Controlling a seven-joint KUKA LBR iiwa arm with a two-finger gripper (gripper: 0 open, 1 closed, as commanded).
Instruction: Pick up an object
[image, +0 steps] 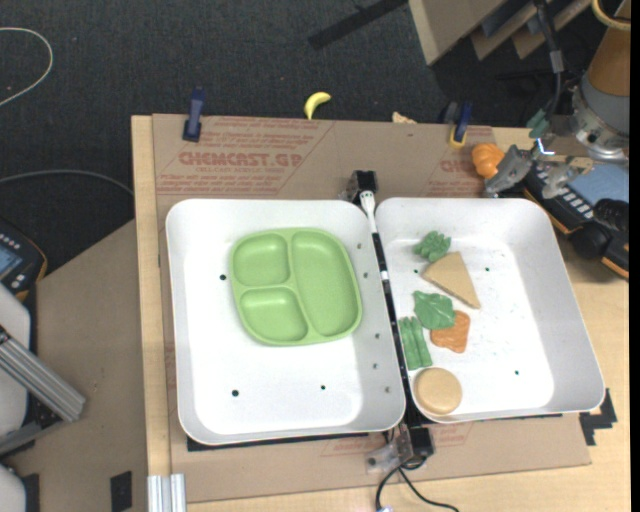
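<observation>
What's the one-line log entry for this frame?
gripper: above right bin's far edge, holding nothing seen | right bin: toy food near its left side | left bin: green tray | pick: not done

The arm (608, 75) runs off the right edge, so only its wrist shows. The claw (520, 165) is too small to read its grip.

Green tray (297, 287) in left bin (200, 380), toy food (440, 310) in right bin (540, 330)
</observation>
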